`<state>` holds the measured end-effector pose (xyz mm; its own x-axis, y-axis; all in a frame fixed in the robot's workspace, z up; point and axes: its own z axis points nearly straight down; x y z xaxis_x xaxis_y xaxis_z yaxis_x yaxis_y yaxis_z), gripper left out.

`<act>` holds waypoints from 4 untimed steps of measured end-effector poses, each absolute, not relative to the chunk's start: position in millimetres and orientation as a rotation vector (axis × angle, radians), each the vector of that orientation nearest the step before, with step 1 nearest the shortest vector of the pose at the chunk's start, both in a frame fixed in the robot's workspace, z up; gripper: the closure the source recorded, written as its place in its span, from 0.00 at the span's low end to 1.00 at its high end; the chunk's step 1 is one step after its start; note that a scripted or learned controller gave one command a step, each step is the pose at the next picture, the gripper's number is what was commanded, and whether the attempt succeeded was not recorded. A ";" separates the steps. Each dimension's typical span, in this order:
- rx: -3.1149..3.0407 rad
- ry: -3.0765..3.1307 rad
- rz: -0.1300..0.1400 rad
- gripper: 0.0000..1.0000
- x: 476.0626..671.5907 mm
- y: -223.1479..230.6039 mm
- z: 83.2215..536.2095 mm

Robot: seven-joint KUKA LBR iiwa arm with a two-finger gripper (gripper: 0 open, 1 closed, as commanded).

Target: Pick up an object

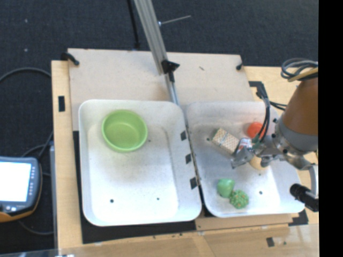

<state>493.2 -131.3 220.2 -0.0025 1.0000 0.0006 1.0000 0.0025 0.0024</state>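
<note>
Pick not yet made, as far as can be judged. Candidate objects all lying loose on the floor of the right bin (214, 114): a tan waffle-patterned block (224, 140) just up and left of the jaws, an orange ball (254, 128) just above them and partly hidden by the wrist, a pale yellowish piece (258, 163) just right of them and partly hidden by the tool, a green lump (225, 186) and a knobbly green ball (239, 199) below, touching or nearly touching each other. Nothing visibly lifted clear of the bin.

Jaws (239, 156) low over the middle of the right bin, tilted down and to the left; open or closed: cannot tell, the tip too small and dark to read. No object seen between them. Block the nearest free thing, so probably the target, though only a guess.

Further out: left bin (177, 197) well left of the jaws, holding a green bowl (125, 131) upright in its far corner. Both bins on the counter (107, 74).

Left to do: close on something, raise it, show it clear of the bin floor.
</note>
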 end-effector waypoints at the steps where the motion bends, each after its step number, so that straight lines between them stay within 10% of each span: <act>1: 2.220 2.221 0.003 0.00 493.1 -131.7 220.2; 4: 2.223 2.219 -0.003 0.00 494.6 -132.4 99.8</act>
